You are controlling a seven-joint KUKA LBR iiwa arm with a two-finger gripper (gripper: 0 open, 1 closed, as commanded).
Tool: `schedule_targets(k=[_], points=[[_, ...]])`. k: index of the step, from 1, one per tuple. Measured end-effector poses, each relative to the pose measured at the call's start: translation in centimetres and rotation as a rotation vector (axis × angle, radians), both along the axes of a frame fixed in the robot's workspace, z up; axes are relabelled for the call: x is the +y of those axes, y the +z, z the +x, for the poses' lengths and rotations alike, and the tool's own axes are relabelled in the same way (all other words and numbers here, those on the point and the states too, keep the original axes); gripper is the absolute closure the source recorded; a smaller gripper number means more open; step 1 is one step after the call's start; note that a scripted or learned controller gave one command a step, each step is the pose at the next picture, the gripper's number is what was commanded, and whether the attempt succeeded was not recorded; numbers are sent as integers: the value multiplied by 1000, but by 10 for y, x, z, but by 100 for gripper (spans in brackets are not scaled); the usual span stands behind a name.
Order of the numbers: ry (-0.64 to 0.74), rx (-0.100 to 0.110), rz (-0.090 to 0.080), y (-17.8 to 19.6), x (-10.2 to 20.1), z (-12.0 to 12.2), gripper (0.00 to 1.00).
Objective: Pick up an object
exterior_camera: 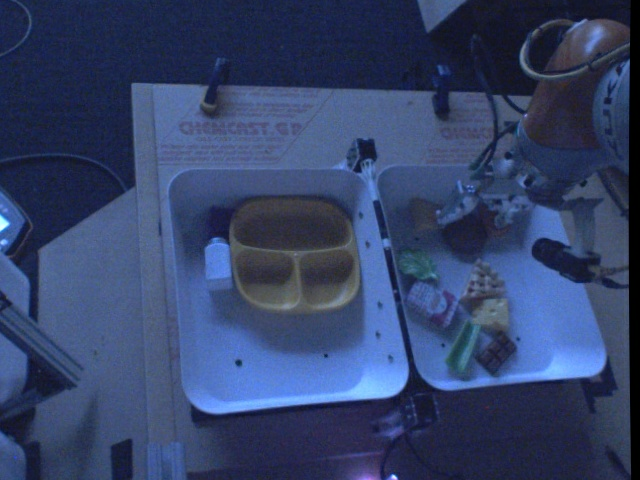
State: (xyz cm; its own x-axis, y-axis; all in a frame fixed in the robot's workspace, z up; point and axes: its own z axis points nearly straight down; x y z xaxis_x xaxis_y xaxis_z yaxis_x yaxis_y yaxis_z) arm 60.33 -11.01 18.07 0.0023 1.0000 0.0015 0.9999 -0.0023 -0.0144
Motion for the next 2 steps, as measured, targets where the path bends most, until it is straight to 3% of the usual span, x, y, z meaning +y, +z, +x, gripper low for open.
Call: schedule_targets(k=[1, 2], points=[[2, -14, -1, 8, 0, 3, 0], [4, -8, 0, -50, 2, 12, 0]])
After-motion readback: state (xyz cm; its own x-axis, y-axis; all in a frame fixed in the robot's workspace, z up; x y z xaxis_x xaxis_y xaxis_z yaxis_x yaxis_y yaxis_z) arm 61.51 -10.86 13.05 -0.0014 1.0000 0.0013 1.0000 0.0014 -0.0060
